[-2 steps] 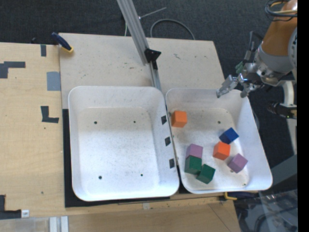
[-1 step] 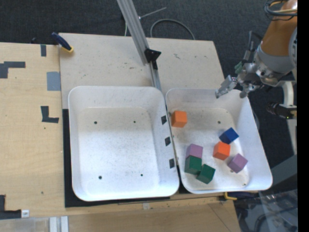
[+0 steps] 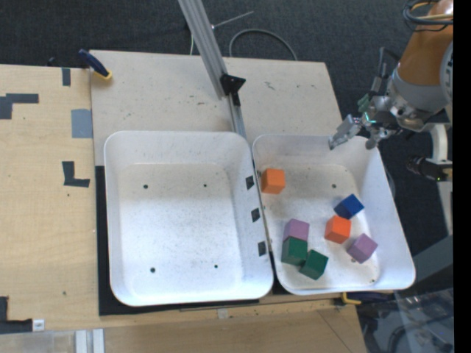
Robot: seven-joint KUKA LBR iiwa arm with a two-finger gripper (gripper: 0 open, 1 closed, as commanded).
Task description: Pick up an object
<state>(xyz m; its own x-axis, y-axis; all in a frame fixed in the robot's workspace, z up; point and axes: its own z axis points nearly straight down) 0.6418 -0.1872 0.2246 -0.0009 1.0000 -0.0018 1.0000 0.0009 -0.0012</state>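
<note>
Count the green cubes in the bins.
2. Both lie in the right bin, near its front edge: one green cube just below a purple cube, the other green cube touching it on the right. None looks hidden.

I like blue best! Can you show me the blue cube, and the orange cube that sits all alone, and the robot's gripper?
blue cube (image 3: pixel 349 206), camera view, its top face.
lone orange cube (image 3: pixel 273 180), camera view, its top face.
gripper (image 3: pixel 355 140), camera view, midway between its fingertips.
</note>
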